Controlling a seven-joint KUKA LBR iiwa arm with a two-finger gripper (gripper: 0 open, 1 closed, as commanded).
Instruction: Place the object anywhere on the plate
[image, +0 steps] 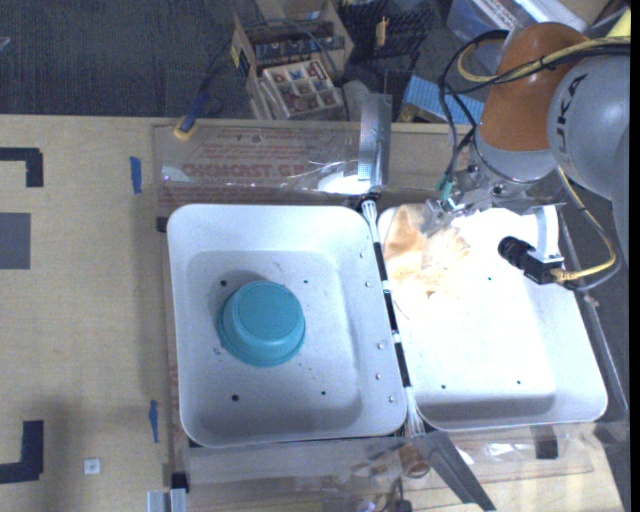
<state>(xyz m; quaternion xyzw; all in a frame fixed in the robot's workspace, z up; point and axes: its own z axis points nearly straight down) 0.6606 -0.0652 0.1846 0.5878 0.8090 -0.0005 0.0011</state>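
Note:
A round blue plate (262, 322) lies upside-down-looking in the middle of the left bin (195, 235). A pale tan, crumpled object (418, 256) sits in the far left corner of the right bin (520, 390), close to the divider between the bins. My gripper (446, 206) hangs at the object's far right edge, under the grey wrist and the orange band. Glare on the right bin washes out the object's outline, and I cannot make out whether the gripper touches it.
A black cable connector (522, 252) juts from the wrist over the right bin's far side. Clear plastic wrap (260, 168) lies behind the left bin. Boxes and clutter (295, 70) stand beyond the bench.

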